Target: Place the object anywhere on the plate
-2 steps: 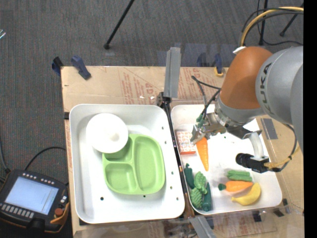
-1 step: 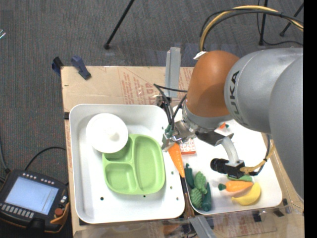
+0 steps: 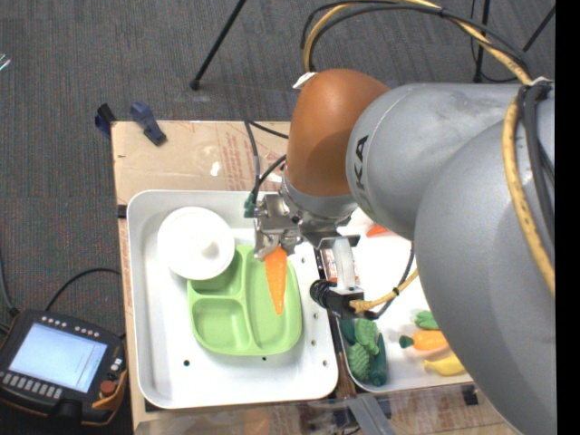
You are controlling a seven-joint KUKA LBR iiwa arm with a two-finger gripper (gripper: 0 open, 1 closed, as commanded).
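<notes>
An orange toy carrot (image 3: 275, 285) points down over the right-hand compartment of the green divided plate (image 3: 222, 320), which lies in the left white bin (image 3: 149, 333). My gripper (image 3: 273, 250) sits directly above the carrot, with the carrot's wide top end between its fingers. I cannot tell whether the carrot's tip touches the plate. The arm's wrist hides the plate's upper right corner.
A white bowl (image 3: 197, 241) stands on the plate's upper left corner. The right bin (image 3: 399, 243) holds a green knitted toy (image 3: 367, 347), an orange and green toy (image 3: 428, 338) and a yellow one (image 3: 444, 365). A teach pendant (image 3: 59, 361) lies left of the bench.
</notes>
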